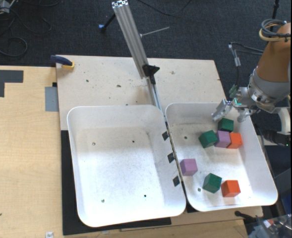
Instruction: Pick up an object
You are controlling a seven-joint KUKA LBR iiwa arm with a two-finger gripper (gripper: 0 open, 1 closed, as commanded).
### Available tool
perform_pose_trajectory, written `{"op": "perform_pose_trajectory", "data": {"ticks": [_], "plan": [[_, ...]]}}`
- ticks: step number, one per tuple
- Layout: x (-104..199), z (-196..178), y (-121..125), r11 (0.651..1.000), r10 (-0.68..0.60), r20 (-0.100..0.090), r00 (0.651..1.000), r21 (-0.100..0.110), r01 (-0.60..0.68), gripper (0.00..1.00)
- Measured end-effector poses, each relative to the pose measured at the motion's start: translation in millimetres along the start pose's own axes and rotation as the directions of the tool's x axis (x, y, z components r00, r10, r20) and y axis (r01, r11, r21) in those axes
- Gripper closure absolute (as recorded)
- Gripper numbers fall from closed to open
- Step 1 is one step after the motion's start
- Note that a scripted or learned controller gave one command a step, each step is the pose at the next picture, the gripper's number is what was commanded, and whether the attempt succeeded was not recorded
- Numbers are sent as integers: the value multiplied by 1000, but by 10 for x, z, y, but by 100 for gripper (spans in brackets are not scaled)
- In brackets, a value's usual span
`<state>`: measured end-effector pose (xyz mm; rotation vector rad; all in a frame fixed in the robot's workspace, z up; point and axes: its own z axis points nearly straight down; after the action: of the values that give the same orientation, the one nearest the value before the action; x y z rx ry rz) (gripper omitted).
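Here we see a pale wood counter (106,81) with two white bins side by side, the left bin (86,115) and the right bin (264,182). Around it lies dark carpet (51,19) with black cables. A silver pole (133,38) leans over the counter. The tool (230,114) hangs over the right bin's far edge, just above a green block (226,125). We cannot tell if it is open or closed; it is too small and blurry. Near that block sit another green block (207,139), a purple block (223,139) and an orange block (235,140).
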<state>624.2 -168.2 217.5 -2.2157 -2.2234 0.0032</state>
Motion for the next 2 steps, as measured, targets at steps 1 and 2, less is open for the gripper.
{"op": "perform_pose_trajectory", "data": {"ticks": [1, 2], "plan": [[-56, 626, -27, 1000, 3, -1, 1000, 6, -3, 0], [-108, 846, 28, 1000, 1, 3, 1000, -12, -1, 0]]}}
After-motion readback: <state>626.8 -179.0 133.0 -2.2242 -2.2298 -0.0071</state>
